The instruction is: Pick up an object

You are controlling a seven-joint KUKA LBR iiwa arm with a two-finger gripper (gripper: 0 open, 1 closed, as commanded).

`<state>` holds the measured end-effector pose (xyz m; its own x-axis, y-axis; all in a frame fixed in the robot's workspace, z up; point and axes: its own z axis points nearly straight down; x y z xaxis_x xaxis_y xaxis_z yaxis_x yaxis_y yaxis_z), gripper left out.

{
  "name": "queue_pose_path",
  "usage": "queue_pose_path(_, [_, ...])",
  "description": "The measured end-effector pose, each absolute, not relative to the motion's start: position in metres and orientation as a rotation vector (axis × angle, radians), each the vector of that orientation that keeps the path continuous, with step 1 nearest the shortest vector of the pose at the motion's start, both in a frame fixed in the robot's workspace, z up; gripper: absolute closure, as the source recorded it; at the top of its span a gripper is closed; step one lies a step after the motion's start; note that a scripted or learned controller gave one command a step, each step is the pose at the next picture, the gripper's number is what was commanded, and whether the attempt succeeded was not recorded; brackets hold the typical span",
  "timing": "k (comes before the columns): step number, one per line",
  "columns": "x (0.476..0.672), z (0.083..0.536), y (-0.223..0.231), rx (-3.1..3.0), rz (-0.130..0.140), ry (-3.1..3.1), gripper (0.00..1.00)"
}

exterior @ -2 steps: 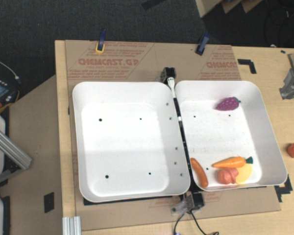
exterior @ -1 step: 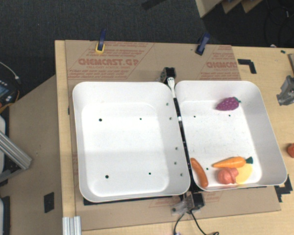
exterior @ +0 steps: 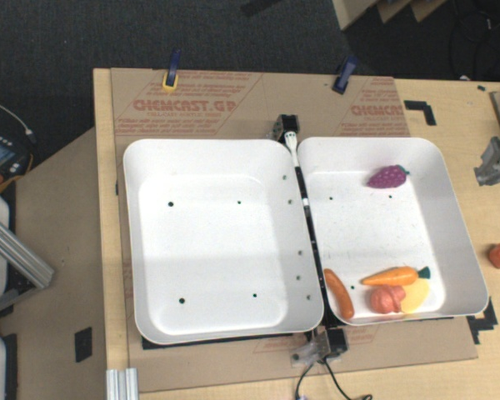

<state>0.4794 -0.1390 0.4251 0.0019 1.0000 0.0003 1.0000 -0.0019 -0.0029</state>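
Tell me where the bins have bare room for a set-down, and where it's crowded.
The left bin is bare all over. In the right bin, the middle is free between the purple grapes and the carrot. Its near edge is crowded: sausage, carrot, pink and yellow pieces.

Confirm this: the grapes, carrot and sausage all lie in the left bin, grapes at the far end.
Wrong bin. The camera view shows the grapes, carrot and sausage in the right bin, not the left. The rest holds: the grapes lie at the far end.
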Motion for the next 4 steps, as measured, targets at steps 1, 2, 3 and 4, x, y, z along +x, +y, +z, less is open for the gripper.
queue_pose_path(1, [0.480,0.408,-0.144,-2.221,0.002,-2.219,1.00])
queue_pose_path(2, [0.501,0.325,-0.147,-2.218,0.006,-2.216,1.00])
queue_pose_path(3, [0.502,0.341,-0.148,-2.226,-0.003,-2.224,1.00])
queue_pose_path(4, [0.503,0.352,-0.148,-2.228,-0.005,-2.227,1.00])
